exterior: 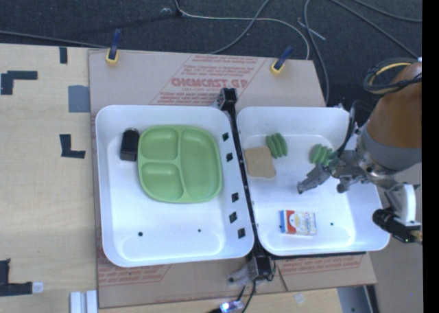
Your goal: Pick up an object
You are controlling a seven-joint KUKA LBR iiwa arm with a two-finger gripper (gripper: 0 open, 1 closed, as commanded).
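Arm [394, 123] reached in from right over right bin [357, 239]. Claw [317, 180] hung low near bin's right side, beside green ridged piece [319, 154]; how far open, cannot tell (fingers blurred, dark). Second green ridged piece [276, 144], tan square [260, 163], small printed packet [298, 222] lay in same bin. Left bin [110, 195] held green divided tray [181, 163], black block [129, 145].

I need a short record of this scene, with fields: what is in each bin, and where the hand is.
left bin: green divided plate; small black object touching its left edge
right bin: two green ridged pieces; tan flat piece; small white packet
hand: over right bin, beside the right green piece, nothing seen held
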